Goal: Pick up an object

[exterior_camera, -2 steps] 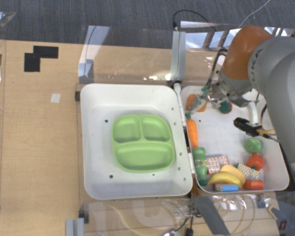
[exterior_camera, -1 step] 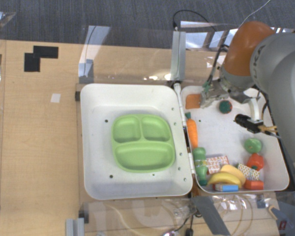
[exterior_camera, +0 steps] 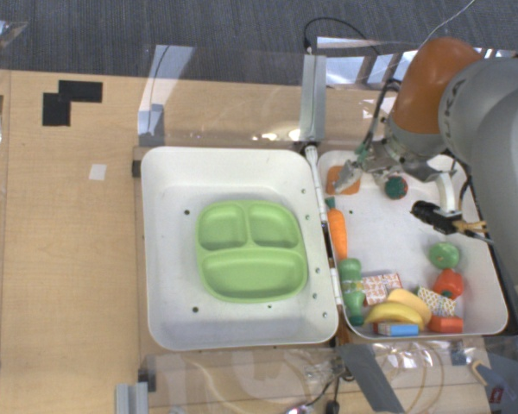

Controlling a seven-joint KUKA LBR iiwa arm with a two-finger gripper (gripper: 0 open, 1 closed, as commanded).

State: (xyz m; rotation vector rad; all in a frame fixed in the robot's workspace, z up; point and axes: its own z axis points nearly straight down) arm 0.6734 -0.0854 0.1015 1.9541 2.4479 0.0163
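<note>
My gripper (exterior_camera: 356, 172) hangs low over the far left corner of the right bin (exterior_camera: 388, 240). Its tip is right beside a small orange piece (exterior_camera: 335, 182) that lies against the bin's left wall. A dark green ball (exterior_camera: 396, 187) rests just to the right of the gripper. I see nothing lifted off the bin floor. The arm's orange band and grey body cover the bin's far right corner.
An orange carrot (exterior_camera: 337, 234) lies along the right bin's left wall. A green fruit (exterior_camera: 445, 254), a red fruit (exterior_camera: 449, 283), a yellow banana (exterior_camera: 401, 304) and several small items crowd its near end. The left bin (exterior_camera: 164, 231) holds a green divided plate (exterior_camera: 250, 250).
</note>
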